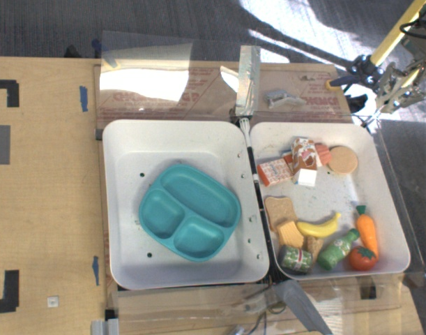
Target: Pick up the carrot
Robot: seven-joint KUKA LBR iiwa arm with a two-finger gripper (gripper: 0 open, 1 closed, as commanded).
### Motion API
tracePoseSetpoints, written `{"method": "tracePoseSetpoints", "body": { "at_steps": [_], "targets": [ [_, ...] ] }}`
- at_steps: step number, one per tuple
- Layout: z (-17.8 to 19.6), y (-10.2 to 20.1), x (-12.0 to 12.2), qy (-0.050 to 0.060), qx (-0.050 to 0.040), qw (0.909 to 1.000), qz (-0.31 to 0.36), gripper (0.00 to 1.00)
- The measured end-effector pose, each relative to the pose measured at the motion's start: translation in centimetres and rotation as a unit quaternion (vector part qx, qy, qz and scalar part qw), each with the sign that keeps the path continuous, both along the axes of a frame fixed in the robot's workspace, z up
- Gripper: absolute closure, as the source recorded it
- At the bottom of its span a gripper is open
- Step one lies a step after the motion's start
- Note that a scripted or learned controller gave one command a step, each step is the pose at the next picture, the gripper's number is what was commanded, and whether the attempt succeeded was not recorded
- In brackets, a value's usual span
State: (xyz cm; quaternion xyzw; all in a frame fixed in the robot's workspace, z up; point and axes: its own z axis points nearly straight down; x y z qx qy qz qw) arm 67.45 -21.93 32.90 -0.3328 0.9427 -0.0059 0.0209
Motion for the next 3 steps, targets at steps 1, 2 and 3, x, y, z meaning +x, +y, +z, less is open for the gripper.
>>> {"method": "tracePoseSetpoints", "body": {
  "at_steps": [1, 2, 3],
  "targets": [
    [1.3, 0.1, 0.2, -0.006, 0.0002, 1.0, -0.001, 1.0],
    [2.6, 0.1, 0.4, -0.013, 0.0006, 0.9999, -0.003, 1.0],
    [4.0, 0.2, 0.6, -0.019, 0.0008, 0.9998, -0.004, 1.0]
  ]
}}
